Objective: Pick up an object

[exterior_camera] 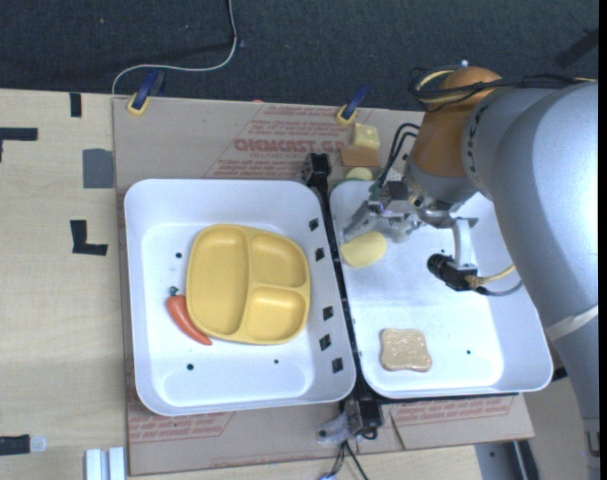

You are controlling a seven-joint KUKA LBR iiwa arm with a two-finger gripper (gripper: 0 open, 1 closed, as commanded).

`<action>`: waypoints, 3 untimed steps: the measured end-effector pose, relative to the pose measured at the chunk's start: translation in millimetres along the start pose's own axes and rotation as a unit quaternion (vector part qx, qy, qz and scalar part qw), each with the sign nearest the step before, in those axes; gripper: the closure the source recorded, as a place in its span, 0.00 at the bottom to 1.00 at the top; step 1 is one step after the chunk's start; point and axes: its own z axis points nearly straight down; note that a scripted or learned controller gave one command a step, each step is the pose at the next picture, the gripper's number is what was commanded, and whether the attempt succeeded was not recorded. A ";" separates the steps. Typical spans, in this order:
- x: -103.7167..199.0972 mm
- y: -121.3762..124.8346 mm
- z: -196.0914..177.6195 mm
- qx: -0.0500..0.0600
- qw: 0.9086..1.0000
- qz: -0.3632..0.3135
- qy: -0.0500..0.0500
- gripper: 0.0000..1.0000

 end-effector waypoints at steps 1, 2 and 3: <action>2.7 8.2 0.2 0.000 1.000 0.000 0.000 0.00; -1.3 -9.1 -0.4 0.000 1.000 0.001 -0.001 0.00; -8.0 14.3 0.1 -0.001 1.000 0.000 0.000 0.00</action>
